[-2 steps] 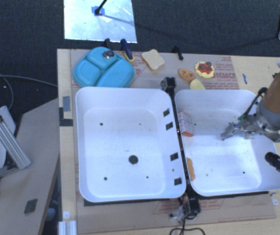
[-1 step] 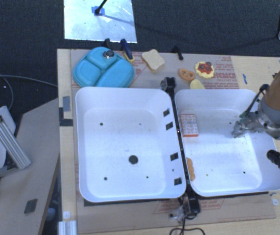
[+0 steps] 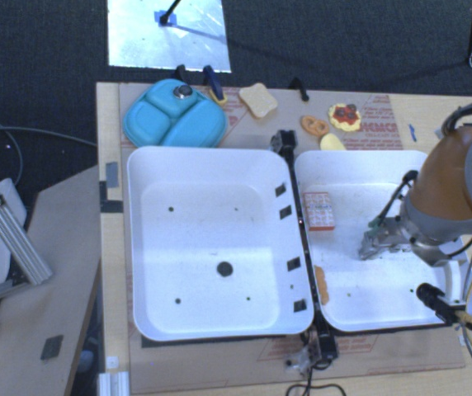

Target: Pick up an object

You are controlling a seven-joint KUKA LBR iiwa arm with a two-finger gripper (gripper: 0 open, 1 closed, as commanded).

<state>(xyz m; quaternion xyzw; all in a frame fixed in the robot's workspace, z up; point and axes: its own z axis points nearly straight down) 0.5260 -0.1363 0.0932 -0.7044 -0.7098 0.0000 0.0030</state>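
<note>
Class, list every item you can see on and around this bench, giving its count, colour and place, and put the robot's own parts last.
bins: two, white, side by side on the bench
card: one, red and white, right bin near the divider
biscuit: one, orange-brown, right bin's lower left edge
divided plate: one, blue, behind the left bin
toast: one, tan, behind the bins
pretzel: one, orange, behind the right bin
tart: one, yellow and red, beside the pretzel
arm: one, grey and orange, over the right bin
tool: one, grey, low in the right bin
</note>
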